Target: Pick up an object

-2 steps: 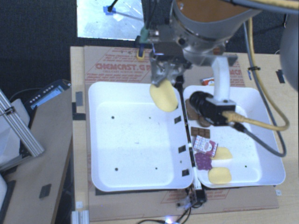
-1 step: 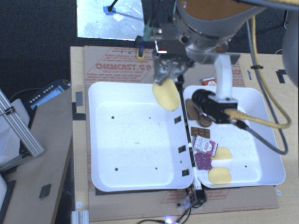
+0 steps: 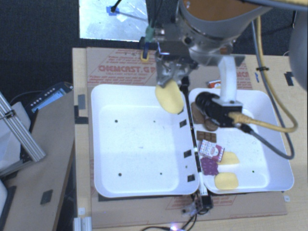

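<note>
I see the gripper [image 3: 169,83] hanging over the far right corner of the left bin [image 3: 103,129], close to the divide between the two bins. Its fingers are drawn in narrow on a pale yellow lump [image 3: 169,99], which hangs below them, pinched at its top end. The lump looks clear of the bin floor, though I cannot tell that for sure from this angle.

In the right bin [image 3: 281,165] I count more things near its left wall: a brown round piece [image 3: 210,124], a dark brown block [image 3: 207,136], a pink-and-white packet [image 3: 211,151], a purple scrap [image 3: 210,165], and two more yellow pieces [image 3: 227,170] toward the near edge. A black cylinder [image 3: 216,109] on the arm, with a yellow cable [image 3: 267,125] running from it, hangs over that bin's far half.
</note>
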`<state>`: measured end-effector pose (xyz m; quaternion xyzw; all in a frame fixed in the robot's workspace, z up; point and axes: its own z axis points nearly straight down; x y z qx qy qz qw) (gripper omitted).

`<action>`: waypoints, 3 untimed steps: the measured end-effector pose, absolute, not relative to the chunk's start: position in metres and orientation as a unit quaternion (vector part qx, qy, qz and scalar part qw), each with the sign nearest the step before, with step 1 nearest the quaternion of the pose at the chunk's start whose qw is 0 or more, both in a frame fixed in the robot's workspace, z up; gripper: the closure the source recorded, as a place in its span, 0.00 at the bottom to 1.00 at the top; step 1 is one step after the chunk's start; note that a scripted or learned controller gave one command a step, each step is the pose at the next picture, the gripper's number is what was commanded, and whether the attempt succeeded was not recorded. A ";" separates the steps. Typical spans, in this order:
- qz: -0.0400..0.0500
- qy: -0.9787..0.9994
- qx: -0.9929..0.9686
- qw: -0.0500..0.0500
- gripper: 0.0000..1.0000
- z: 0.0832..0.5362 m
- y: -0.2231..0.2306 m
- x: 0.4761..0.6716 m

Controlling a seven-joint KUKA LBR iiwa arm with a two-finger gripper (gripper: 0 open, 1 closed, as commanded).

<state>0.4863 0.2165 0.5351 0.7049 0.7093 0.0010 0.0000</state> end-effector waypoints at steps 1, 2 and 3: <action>0.001 0.709 0.705 0.000 1.00 0.535 0.222 0.486; 0.000 0.707 0.707 0.000 1.00 0.535 0.214 0.486; 0.001 0.708 0.706 0.000 1.00 0.535 0.221 0.486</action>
